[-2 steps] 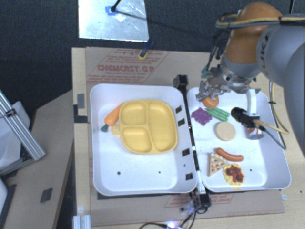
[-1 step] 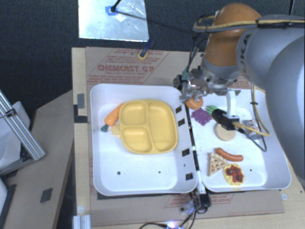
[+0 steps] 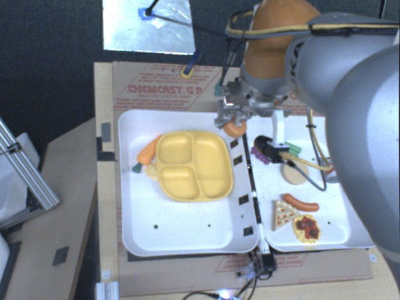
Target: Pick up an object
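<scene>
My gripper hangs over the far right corner of the left bin, next to the divider. A small round orange piece sits at its fingertips, its top tucked between them, so the gripper looks shut on it. In the left bin lie a yellow divided plate and a carrot by the plate's left edge. The right bin holds a dark purple item, a beige disc, a sausage, a pizza slice and a red-topped food piece.
The arm's grey body and orange band cover the far right of the scene and part of the right bin. Cables trail across that bin. A shiny metal sheet lies beyond the bins.
</scene>
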